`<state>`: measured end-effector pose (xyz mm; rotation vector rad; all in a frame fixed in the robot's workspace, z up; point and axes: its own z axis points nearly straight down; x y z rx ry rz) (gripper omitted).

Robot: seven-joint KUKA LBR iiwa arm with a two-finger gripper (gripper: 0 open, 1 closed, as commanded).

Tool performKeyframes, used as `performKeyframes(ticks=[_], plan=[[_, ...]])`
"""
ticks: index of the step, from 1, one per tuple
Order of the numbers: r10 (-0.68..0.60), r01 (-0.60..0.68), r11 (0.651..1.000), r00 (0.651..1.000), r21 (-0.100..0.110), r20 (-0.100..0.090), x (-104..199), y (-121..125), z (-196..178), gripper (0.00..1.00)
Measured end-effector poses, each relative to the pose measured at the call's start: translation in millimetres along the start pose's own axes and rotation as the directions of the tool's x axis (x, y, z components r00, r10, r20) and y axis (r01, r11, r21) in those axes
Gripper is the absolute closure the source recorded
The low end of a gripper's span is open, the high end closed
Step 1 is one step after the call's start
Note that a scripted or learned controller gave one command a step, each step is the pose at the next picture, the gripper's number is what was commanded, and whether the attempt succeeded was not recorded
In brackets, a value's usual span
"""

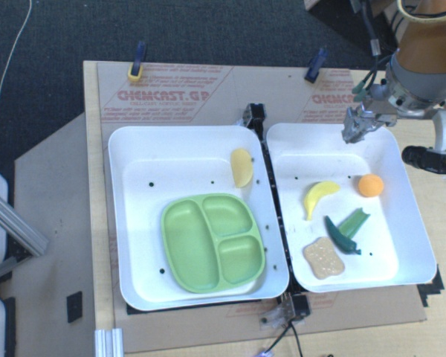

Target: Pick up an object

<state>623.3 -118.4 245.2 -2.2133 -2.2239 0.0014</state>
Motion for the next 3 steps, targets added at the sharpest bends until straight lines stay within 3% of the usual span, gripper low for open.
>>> performKeyframes(ticks=[2,3], plan=[[0.000,0.000,1.000,1.000,0.000,0.000,95,-34,-4,1.00],[0.000,0.000,1.000,1.000,0.002,0.000,146,-55,13,1.00]])
